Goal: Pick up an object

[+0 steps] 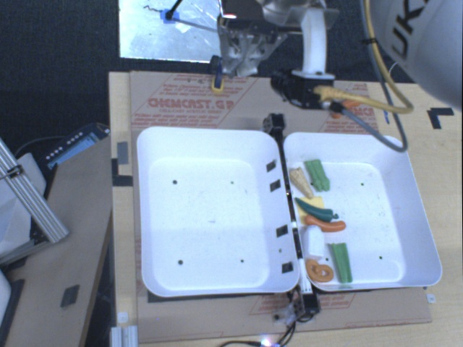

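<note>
Claw [239,62] sits at 12 o'clock, above the far edge of the table [123,215], over the cardboard sheet [192,101] and clear of both bins. Whether it is open or closed, cannot tell; nothing visible in it. Small yellow piece [217,85] lies just beside it at 9 o'clock. Left bin [210,208] lies toward 7 o'clock. Right bin [376,215] lies toward 5 o'clock and holds the objects along its left wall: green block [317,175], beige piece [301,182], teal curved piece [317,210], orange curved piece [327,225], second green block [341,262], orange ring [319,270].
</note>
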Motion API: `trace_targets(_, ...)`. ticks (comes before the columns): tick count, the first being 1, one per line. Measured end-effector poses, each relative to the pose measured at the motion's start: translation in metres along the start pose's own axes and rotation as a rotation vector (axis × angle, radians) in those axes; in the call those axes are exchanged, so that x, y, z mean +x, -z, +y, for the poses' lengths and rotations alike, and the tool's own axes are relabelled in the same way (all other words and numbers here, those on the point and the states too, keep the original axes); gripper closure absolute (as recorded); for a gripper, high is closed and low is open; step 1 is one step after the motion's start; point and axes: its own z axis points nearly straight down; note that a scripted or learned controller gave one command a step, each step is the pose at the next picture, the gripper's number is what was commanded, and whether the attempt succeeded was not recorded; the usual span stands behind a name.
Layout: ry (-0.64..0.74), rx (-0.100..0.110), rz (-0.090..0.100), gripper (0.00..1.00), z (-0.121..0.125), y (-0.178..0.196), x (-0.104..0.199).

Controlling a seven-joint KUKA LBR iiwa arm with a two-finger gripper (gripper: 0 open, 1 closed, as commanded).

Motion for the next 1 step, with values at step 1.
trace_targets(1, 0.002, 0.022, -0.007, 1.0, -0.0299, -0.1369, 0.0053)
